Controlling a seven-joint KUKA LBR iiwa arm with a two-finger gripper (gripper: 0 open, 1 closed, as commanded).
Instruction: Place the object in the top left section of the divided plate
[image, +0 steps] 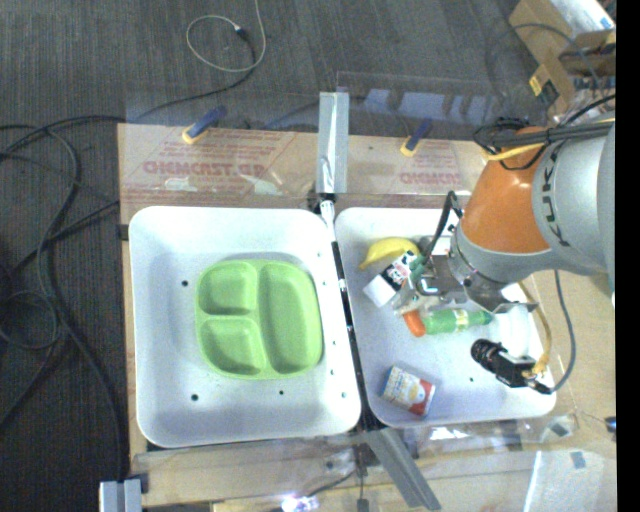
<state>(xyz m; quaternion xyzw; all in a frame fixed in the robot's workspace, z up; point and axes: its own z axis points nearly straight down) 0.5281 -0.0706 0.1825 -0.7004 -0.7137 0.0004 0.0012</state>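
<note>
The gripper (428, 283) hangs low in the right bin (455, 405) among its clutter — a yellow banana (388, 250), a green bottle (452, 321) (orange-capped), a small carton (409, 389); its grip state I cannot tell; the green divided plate (260, 317) sits in the left bin (165, 385).

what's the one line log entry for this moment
arm: over right bin | gripper: down among items by green bottle and banana | green plate: left bin, nothing placed
</note>
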